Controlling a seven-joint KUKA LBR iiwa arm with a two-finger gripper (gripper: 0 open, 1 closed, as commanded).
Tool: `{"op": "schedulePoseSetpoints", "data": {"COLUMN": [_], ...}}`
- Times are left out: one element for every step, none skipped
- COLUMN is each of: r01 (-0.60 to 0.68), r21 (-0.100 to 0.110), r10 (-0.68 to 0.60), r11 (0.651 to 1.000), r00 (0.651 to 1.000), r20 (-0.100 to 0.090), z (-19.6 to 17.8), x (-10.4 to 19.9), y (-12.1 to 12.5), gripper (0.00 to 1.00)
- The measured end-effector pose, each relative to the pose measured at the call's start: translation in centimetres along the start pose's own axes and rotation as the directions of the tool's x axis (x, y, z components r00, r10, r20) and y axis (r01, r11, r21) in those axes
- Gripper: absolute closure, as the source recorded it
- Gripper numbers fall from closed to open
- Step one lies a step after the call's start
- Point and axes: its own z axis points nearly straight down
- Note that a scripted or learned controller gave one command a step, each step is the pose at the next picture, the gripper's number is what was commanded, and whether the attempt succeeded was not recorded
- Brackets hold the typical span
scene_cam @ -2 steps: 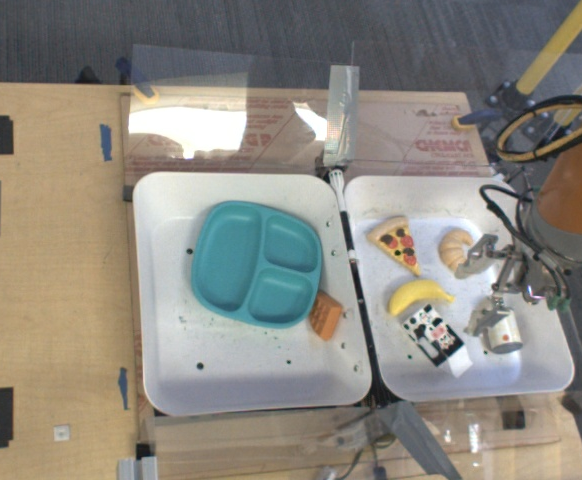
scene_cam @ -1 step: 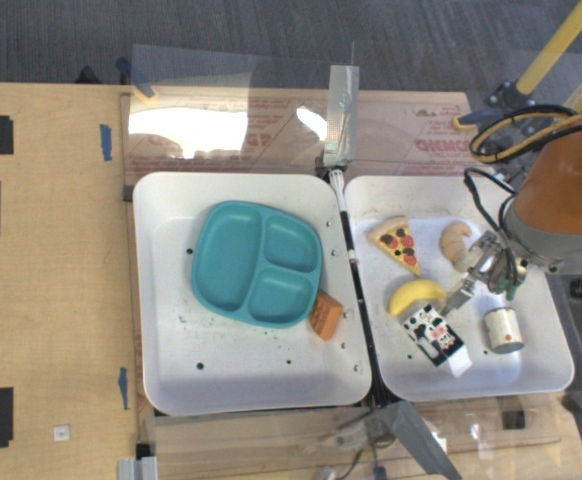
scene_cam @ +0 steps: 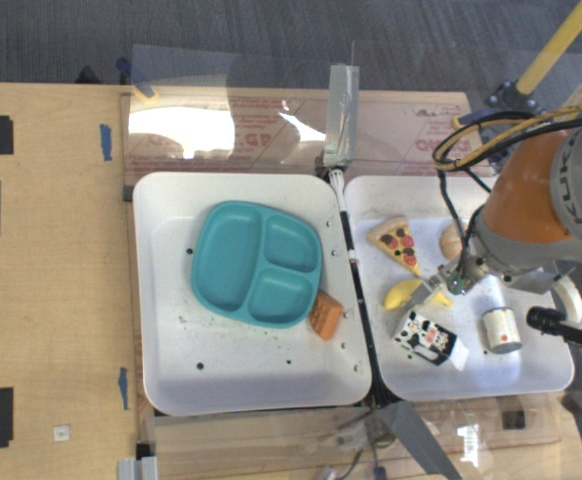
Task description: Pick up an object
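Fingertips of the gripper [scene_cam: 441,290] sit low in the right bin [scene_cam: 541,373], at the edge of a yellow banana-shaped piece [scene_cam: 402,293]; whether they are apart or closed on it cannot be told. That bin also holds a pizza slice toy [scene_cam: 396,242], a black-and-white patterned card [scene_cam: 426,337], a small white cylinder [scene_cam: 500,329] and a tan rounded object [scene_cam: 451,240]. Beside it, the left bin [scene_cam: 161,348] carries a teal divided plate [scene_cam: 257,264] with an orange block [scene_cam: 325,317] touching its lower right corner. From the right, the arm [scene_cam: 531,208] reaches in, its orange band above the wrist, angled down toward the banana piece.
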Motion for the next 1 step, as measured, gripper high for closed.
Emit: {"op": "schedulePoseSetpoints", "data": {"r01": [-0.415], "r21": [0.003], "r10": [0.415], "r11": [0.91], "r00": [0.91], "r20": [0.0], "z": [0.09], "x": [-1.43], "y": [2.28], "gripper": [0.0]}}
